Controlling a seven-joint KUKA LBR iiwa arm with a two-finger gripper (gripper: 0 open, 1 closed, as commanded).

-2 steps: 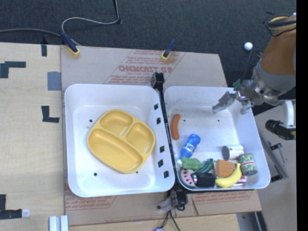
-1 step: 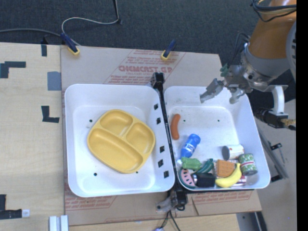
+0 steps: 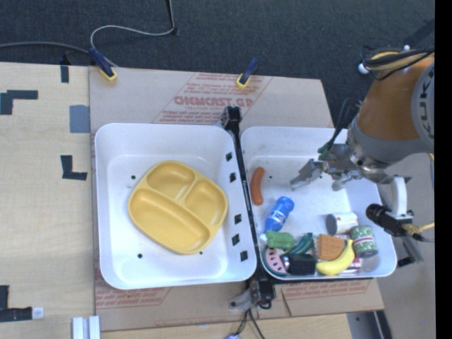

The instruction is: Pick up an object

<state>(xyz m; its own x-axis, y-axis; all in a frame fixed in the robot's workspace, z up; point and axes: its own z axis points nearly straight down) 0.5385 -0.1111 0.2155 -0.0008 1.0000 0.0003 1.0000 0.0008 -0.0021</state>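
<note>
Camera view: fingers [image 3: 319,176] apart and empty at right of frame, over bare floor of right bin [image 3: 282,143]; best dropped lower left onto lone blue bottle [image 3: 279,213] or sausage [image 3: 258,185], away from clutter at lower edge.

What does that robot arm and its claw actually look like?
The arm is bulky and rounded, grey with a broad orange band above the wrist. Dark cables run along it. Its claw is small, grey metal, with two thin fingers.
</note>
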